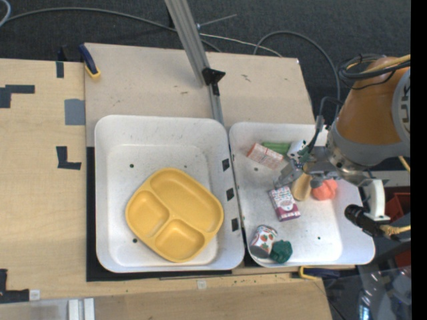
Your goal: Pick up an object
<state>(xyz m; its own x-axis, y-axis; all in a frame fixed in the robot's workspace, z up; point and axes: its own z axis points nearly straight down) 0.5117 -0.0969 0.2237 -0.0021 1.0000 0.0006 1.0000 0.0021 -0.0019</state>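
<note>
Gripper [298, 172]: down inside the right bin, a dark metal cluster at the end of the arm; I cannot tell how it is set or whether it holds anything, as the parts blur together there.
Arm [373, 112]: grey and orange bulk entering from 3 o'clock, covering the right bin's upper right corner.
Tan object [301, 187]: small rounded piece at 6 o'clock of the gripper, touching or just under it; which, I cannot tell.
Orange object [325, 189]: soft-looking lump just beside the tan one, at 4 o'clock of the gripper.
Maroon packet [284, 203]: small pouch with a white label, lying flat at 7 o'clock of the gripper, near but apart.
Pink-and-white packet [265, 155]: lying at 10 o'clock of the gripper, tilted.
Green item [276, 147]: flat strip at 11 o'clock, just beside the pink-and-white packet.
Round printed object [263, 240]: at the bin's lower left, 7 o'clock, well apart from the gripper.
Dark green lump [281, 251]: touching the round printed object on its right.
Right bin [327, 245]: shallow, white, holding all the small items.
Left bin [113, 179]: at 9 o'clock, touching the right bin along one edge.
Yellow tray [174, 213]: three compartments, lying tilted in the left bin's lower half.
</note>
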